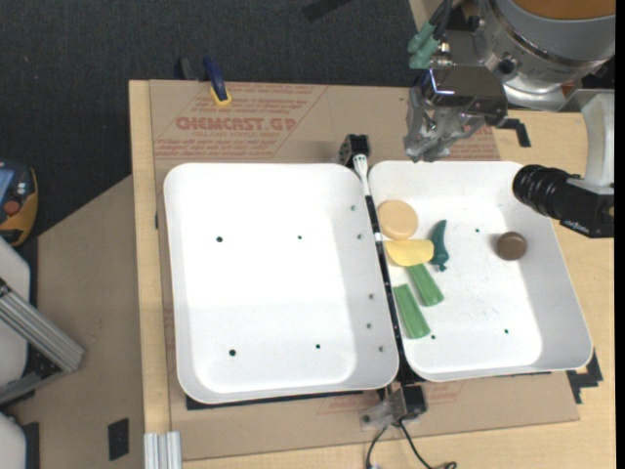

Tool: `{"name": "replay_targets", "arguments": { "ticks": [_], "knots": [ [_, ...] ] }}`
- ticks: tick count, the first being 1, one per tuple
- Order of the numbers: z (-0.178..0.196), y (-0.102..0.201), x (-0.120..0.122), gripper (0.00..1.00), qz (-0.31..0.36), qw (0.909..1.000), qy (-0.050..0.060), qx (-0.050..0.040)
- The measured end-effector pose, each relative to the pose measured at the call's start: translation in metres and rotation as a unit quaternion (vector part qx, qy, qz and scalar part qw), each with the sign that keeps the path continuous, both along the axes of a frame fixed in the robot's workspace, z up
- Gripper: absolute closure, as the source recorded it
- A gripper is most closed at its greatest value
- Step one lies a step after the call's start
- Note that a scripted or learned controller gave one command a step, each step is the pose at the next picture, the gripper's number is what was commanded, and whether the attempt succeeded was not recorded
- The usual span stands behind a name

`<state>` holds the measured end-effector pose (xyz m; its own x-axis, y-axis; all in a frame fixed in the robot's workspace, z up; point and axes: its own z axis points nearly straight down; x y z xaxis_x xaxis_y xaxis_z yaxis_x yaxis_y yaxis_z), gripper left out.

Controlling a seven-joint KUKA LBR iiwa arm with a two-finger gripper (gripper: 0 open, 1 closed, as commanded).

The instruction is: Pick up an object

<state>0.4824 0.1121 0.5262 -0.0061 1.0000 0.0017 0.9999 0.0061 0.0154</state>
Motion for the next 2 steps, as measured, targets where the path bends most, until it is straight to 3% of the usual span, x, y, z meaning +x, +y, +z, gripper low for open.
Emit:
{"name": "replay_targets", "arguments": {
  "ticks": [2],
  "knots": [
    [0.021, 0.001, 0.001, 1.0, 0.0, 1.0, -0.003, 0.0005]
  ]
}}
